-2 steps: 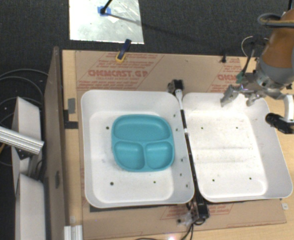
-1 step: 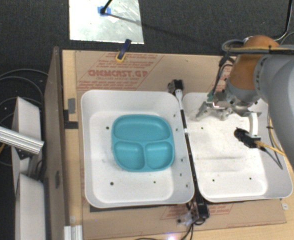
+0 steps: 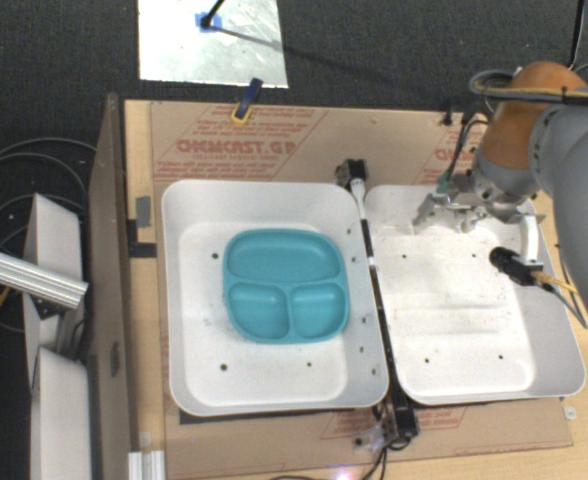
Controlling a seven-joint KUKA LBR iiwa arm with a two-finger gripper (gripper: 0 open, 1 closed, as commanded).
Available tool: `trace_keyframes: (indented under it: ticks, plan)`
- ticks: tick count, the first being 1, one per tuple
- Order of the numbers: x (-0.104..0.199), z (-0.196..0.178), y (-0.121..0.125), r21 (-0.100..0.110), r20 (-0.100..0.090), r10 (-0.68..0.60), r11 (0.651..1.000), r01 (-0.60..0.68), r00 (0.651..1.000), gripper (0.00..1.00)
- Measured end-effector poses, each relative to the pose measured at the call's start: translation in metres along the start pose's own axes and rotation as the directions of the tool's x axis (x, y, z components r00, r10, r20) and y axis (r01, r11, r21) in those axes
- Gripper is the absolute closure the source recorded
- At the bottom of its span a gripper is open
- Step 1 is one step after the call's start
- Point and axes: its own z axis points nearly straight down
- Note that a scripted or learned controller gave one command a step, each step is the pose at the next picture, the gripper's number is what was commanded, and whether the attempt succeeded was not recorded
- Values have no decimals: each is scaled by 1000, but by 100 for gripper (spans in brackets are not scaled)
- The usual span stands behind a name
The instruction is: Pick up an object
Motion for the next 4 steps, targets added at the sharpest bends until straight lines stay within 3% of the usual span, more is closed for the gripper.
trace_keyframes:
  ticks: [1,2,3,4]
  plan:
    - [2,-11,1,-3,0,-4,1000,4,1000,100]
    - [-68,-127,1,-9,6,3,1000,-3,1000,100]
    - [-3,7,-54,8,-4,-6,1000,6,1000,100]
    - [-62,-181,2,-19,9,-3,1000,3,1000,100]
